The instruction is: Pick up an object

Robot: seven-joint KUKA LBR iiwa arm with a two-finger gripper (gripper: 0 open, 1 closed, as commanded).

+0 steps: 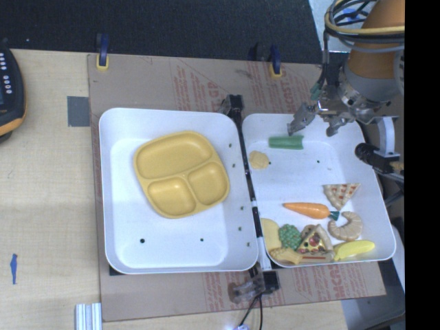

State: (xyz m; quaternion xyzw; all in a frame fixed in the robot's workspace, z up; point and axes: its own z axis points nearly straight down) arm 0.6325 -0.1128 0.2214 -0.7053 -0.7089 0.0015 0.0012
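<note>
My gripper (317,124) hangs over the far edge of the right bin (313,172), its two fingers spread open with nothing between them. A green stick (285,142) lies just below the left fingertip (298,124), apart from it. A small tan cookie (259,160) rests near the bin's left wall. Toward the front lie a pizza slice (341,193), an orange carrot (307,210), a tan shrimp (346,225), a yellow banana (354,249), a second pizza slice (315,241) and a green broccoli (289,236).
The left bin (124,239) holds a yellow divided plate (181,173). Blue clamps (102,50) pin the cardboard sheet at the back. A black and orange device (9,91) sits at the far left of the bench.
</note>
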